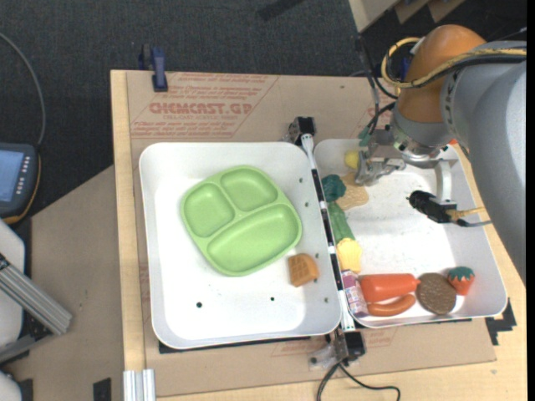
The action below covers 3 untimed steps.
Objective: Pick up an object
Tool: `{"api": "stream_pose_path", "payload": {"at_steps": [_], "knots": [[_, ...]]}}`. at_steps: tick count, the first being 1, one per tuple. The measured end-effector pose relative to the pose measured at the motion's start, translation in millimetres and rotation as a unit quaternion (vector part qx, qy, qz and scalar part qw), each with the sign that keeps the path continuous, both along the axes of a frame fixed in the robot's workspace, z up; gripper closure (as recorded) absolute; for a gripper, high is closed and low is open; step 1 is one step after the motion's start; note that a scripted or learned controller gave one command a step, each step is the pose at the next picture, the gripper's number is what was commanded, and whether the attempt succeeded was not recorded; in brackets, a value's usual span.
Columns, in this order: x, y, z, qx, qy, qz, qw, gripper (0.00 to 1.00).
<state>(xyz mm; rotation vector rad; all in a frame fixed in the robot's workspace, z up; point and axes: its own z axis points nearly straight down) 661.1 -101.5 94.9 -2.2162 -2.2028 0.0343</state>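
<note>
Room is tight in the right bin (418,249). Down its left wall runs a file of things: a teal piece (334,185) at the top, then a green stick (338,221), a yellow block (349,255) and a pink tube (352,292) at the lower corner. Along the lower edge lie a carrot (386,285), a red sausage (389,307) just under it, a brown disc (435,294) and a red fruit (461,279), all close together. Open white floor shows in the middle of that bin and toward its right wall.

Over to the left bin (163,241), and there is far more space. A green plate (242,220) with three compartments sits mid-bin, turned at a slant, with bare floor all round it and the widest stretch along the lower edge. A brown chunk (303,268) lies just beside the plate's lower right corner, near the wall between the bins. The bench (209,107) shows as a border of board above both bins.

Now the arm (476,90): it comes in from the upper right of the frame, orange band (439,53) on top, wrist pointing down. The gripper (372,170) is low in the upper left corner of the right bin, hemmed in by the top wall and the file of things. A yellow piece (352,159) sits just to its left and a tan piece (355,197) just below it, beside the teal piece. Whether the gripper is apart or together cannot be told from this angle.
</note>
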Motion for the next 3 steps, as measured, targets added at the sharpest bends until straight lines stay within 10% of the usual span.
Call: {"api": "stream_pose_path", "payload": {"at_steps": [1,2,3], "knots": [[0.6,-0.1,0.5,-0.0005,-0.001,0.000,1.0000,0.00],[-24.7,-71.2,-8.1,0.0014,-0.015,0.000,0.9999,0.00],[-129.8,-95.0,-7.2,0.0015,-0.014,-0.001,0.9999,0.00]]}}
